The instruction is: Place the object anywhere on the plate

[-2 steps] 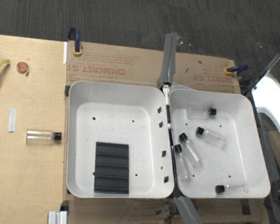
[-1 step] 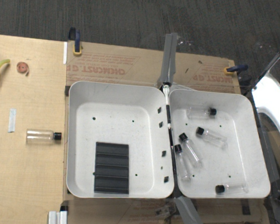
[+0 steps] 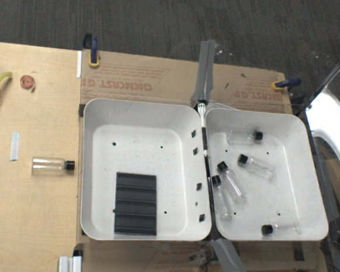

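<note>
**Five capped vials in the right bin, plate in the left**

We see a dark ribbed rectangular plate [image 3: 135, 203] lying flat in the left white bin [image 3: 98, 156], towards its near wall, with its long axis running front to back.

The task's things, five clear plastic vials with black caps, all lie on their sides in the right white bin [image 3: 308, 172], well apart from the plate.

- The rear vial [image 3: 241, 137] lies almost straight across the bin, cap to the right.
- The middle vial [image 3: 261, 168] slants slightly, cap to the rear left.
- Two more lie just beside each other near the bin's left wall. The slanted vial [image 3: 232, 184] and the left-wall vial [image 3: 223, 201] both have their caps towards the rear and their bodies running forward and to the right.
- The front vial [image 3: 284, 229] lies across the near right corner, cap to the left.

A sixth clear vial [image 3: 49, 164] rests on the wooden worktop [image 3: 28, 221] left of the bins, cap to the right.

We cannot tell how the hand stands.
</note>
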`<action>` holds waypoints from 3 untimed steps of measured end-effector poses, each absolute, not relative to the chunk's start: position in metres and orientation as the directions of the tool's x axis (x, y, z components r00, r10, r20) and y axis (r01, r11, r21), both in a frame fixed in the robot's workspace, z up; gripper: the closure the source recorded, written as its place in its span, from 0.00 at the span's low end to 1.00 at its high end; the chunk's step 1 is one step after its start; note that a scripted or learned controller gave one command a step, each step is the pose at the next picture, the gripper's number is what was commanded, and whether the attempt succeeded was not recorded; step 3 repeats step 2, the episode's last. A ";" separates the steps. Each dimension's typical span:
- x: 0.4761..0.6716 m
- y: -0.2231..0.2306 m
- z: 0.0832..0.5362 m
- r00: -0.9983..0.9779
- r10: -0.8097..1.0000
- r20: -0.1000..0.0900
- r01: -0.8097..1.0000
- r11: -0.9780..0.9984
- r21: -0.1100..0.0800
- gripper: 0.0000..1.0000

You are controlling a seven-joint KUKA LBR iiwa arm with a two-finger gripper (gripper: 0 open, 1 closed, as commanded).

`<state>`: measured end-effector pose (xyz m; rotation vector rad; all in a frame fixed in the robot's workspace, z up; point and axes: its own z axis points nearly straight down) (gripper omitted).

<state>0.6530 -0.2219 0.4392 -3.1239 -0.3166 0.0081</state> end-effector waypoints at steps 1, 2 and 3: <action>0.654 -0.222 0.440 0.979 0.202 -0.004 0.202 -0.979 -0.002 0.00; 0.654 -0.222 0.439 0.979 0.203 -0.005 0.203 -0.979 -0.002 0.00; 0.654 -0.222 0.439 0.979 0.203 -0.005 0.203 -0.979 -0.002 0.00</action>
